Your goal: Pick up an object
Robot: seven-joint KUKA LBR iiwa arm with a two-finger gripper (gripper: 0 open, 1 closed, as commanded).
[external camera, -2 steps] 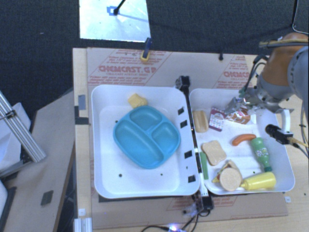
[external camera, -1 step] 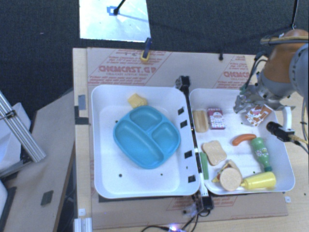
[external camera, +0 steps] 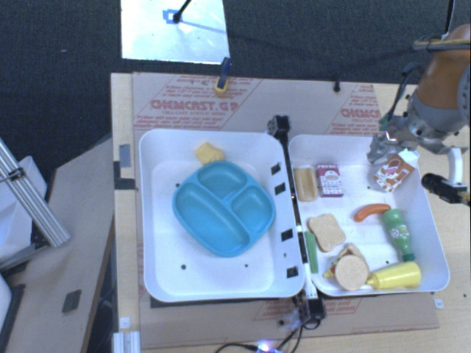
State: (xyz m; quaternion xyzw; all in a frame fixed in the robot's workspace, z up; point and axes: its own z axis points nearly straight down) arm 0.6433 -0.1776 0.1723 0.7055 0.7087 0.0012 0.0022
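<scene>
Gripper (external camera: 384,150), its grip impossible to judge, hovers over the small snack carton (external camera: 392,173) at the right bin's (external camera: 434,259) far corner; a square descent with the carton centred would serve best.

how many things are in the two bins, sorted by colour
Blue: 1, divided plate
Yellow: 2, small block, mustard bottle
Green: 2, bottle, stick
Red or orange: 3, box, sausage, carton
Tan: 3, bread roll, toast slice, bun
Total: 11
</scene>
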